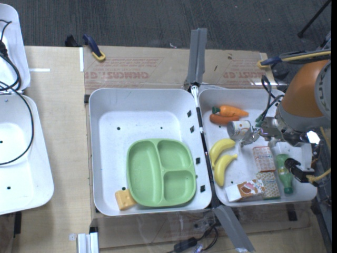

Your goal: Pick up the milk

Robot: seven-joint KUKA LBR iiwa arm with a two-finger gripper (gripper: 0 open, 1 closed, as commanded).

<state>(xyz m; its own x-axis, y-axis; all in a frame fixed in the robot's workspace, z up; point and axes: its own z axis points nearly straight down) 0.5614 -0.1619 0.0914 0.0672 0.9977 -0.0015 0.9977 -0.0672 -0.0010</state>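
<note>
Milk (250, 189) lies flat at the right bin's (247, 95) front, its print unreadable; gripper (256, 134) hovers near a can (239, 127), jaw state unclear

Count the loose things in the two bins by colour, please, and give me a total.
Orange: 2, carrots
Yellow: 3, bananas and cheese wedge
Green: 2, divided plate and bottle
Silver: 1, can
Red and white: 2, milk carton and box
Total: 10
</note>
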